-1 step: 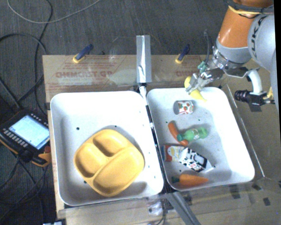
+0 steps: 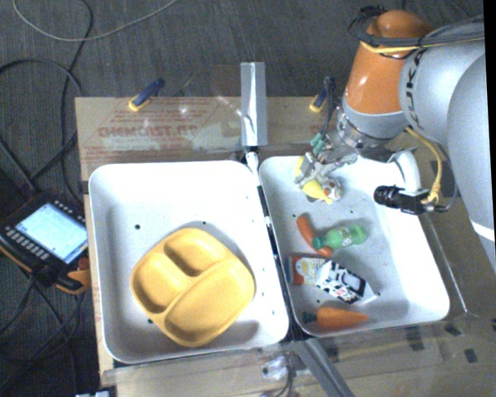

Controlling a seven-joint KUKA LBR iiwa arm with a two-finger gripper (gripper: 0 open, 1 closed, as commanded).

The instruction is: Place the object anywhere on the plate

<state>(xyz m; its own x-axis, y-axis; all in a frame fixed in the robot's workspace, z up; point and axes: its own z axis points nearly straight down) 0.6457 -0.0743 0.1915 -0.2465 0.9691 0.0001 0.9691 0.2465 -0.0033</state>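
A carrot [image 2: 340, 316] is seen at the near edge of the right bin [image 2: 417, 263], with a black-and-white carton [image 2: 344, 283] and a red packet [image 2: 302, 269] just beyond, then a green bottle [image 2: 344, 237] and a second carrot [image 2: 305, 228]. A yellow divided plate [image 2: 194, 285] is set in the left bin [image 2: 115, 200]. Farther back, the gripper [image 2: 319, 171] is held over a yellow object [image 2: 320, 188]; whether the object is clamped cannot be told

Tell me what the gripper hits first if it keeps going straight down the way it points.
Most likely the small yellow toy right below the gripper, in the right bin; their gap is unclear from this slanted view.
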